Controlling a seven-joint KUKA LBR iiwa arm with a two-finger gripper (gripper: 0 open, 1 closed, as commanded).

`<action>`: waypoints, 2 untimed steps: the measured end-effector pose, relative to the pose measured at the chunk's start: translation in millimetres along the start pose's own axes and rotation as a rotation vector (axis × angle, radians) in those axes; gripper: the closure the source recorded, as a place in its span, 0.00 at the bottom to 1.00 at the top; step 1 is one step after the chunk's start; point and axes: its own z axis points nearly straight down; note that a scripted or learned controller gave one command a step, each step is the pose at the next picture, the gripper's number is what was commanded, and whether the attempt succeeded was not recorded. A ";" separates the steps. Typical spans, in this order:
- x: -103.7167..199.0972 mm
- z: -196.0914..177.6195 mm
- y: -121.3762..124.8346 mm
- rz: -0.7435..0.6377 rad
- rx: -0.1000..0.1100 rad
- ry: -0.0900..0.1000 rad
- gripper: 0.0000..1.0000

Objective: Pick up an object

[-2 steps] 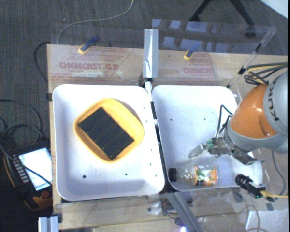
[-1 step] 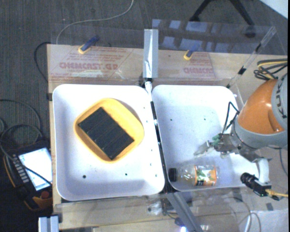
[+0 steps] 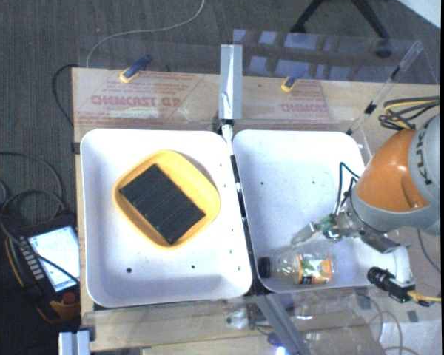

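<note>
I'm hovering the gripper (image 3: 316, 231), finger state unclear, just above a clear bottle (image 3: 300, 267) lying in the right bin (image 3: 281, 168); a yellow dish (image 3: 167, 197) is sitting in the left bin (image 3: 100, 198).

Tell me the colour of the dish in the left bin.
Yellow, with a dark grid-patterned square inside; dish, camera view.

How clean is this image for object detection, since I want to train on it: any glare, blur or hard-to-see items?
Camera view: even, soft lighting with faint shadows; the white plastic bins look bright, nearly washed out; the clear plastic bottle with an orange label blends into the bin floor; the yellow dish holding a dark ribbed square is sharp; slight softness overall.
</note>
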 end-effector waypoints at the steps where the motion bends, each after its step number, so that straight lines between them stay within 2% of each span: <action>1: 0.7 -11.3 4.0 -0.002 -0.010 -0.001 1.00; 2: 0.7 -11.2 3.9 -0.002 -0.009 -0.001 0.00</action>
